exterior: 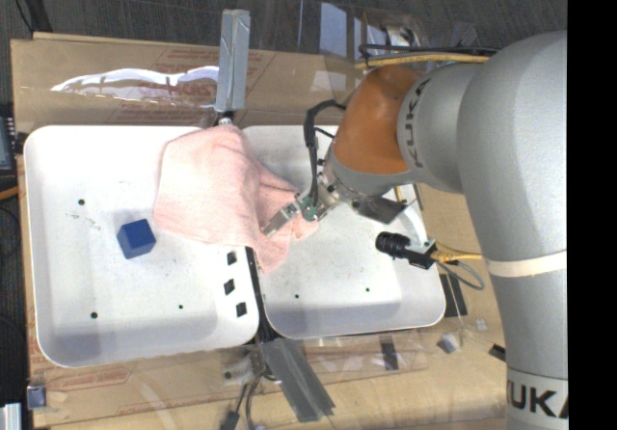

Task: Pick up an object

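Cardboard (116, 81) is backing the bench behind two white bins. You're looking at a pink cloth (217, 192) draping over the divider btwn the left bin (58, 303) and right bin (386, 308), mostly on the left side. Gripper (289, 216) is pressing into the cloth's right edge w/ jaws clamping a fold of it. Blue cube (136, 237) is sitting in the left bin, near the cloth.

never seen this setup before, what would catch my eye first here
The big grey arm with its orange band fills the right side, reaching in over the right bin. A pink cloth drapes across the divider between both bins, with the gripper at its right edge. A small blue cube sits alone in the left bin.
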Available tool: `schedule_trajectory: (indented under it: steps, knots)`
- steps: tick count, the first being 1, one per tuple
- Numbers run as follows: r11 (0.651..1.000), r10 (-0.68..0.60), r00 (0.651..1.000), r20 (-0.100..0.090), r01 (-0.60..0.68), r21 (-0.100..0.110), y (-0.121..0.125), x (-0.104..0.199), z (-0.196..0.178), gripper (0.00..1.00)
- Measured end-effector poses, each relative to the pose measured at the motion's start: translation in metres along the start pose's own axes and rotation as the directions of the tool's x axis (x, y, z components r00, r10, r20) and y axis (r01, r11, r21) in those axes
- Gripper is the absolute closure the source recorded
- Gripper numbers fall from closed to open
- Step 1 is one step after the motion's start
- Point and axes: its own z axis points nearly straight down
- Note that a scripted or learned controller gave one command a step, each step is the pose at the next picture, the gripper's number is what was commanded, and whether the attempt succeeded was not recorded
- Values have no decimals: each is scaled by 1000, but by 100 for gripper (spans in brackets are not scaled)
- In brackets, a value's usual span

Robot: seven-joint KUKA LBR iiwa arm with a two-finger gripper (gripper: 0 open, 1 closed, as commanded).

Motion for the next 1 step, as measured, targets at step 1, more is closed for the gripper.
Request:
schedule_trajectory:
  steps: [1]
  knots:
    - [999, -49, 999, 3, 49, -3, 38, -22, -1, 0]
